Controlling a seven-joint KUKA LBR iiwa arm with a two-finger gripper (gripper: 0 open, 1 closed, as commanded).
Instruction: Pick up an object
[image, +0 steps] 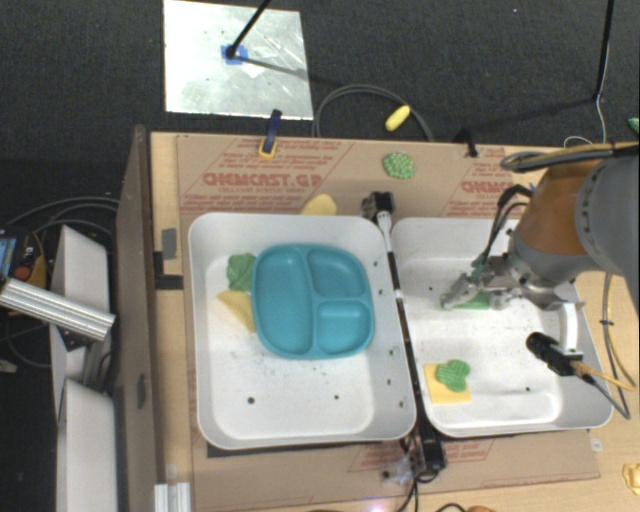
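Observation:
My gripper (462, 293) is low in the right bin (520, 410), near its middle, with the arm reaching in from the right. A small green thing (487, 298) shows right under the gripper; whether it is held I cannot tell. A green knobbly piece (454, 372) lies on a yellow flat piece (446, 392) at the front left of that bin, apart from the gripper. In the left bin (300, 420), a blue divided plate (312, 300) rests with a green piece (240, 268) and a yellow piece (235, 306) at its left edge.
Behind the bins, on the cardboard, lie a green round piece (398, 165) and a yellow piece (320, 206). A yellow item (397, 118) lies off the bench at the back. The divider (392, 290) runs between the two bins.

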